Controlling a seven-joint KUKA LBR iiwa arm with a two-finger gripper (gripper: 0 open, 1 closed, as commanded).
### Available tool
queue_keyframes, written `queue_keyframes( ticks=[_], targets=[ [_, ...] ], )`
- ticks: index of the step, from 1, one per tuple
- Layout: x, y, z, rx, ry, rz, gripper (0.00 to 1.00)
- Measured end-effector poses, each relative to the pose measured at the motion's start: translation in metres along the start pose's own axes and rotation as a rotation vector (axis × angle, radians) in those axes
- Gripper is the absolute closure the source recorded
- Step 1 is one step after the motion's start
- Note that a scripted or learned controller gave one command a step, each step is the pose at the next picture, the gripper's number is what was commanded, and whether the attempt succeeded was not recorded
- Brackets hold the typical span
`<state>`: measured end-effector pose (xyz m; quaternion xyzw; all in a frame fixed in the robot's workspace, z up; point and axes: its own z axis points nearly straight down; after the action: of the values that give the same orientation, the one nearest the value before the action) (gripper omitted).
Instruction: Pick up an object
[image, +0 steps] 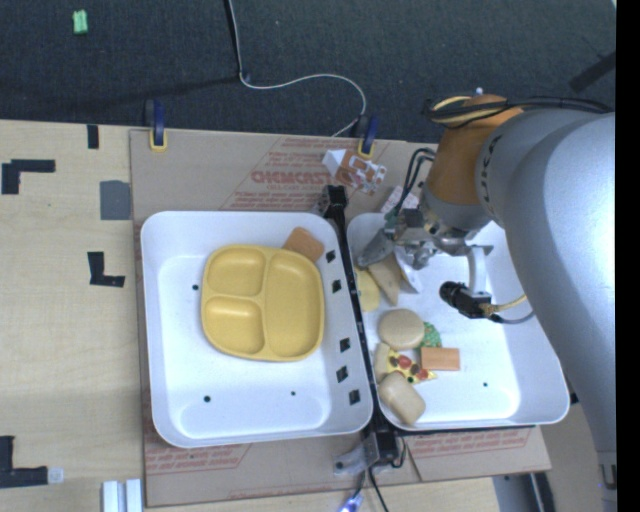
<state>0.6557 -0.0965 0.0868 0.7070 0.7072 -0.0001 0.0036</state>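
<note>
Two white bins side by side on cardboard. Left bin (170, 400): yellow divided plate (264, 302) lying flat near centre; small orange-brown block (303, 243) just beyond plate's far right corner. Right bin (520, 385): pale yellow wedge (385, 282) near dividing wall, tan round bun (401, 327), green scrap (431, 333), orange block (440, 359), beige lump (402, 400) clustered toward front. Gripper (400, 245) low over far left corner of right bin, just above wedge; jaw opening cannot be told, nothing seen held.
</note>
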Motion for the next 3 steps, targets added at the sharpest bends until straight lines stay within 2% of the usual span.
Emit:
queue_keyframes(
  ticks=[1,2,3],
  targets=[
    [-0.008,0.013,0.002,0.005,0.005,-0.002,0.00],
    [-0.006,0.016,-0.013,-0.003,0.006,-0.005,1.00],
    [0.036,-0.033,-0.104,-0.002,0.007,-0.004,1.00]
  ],
)
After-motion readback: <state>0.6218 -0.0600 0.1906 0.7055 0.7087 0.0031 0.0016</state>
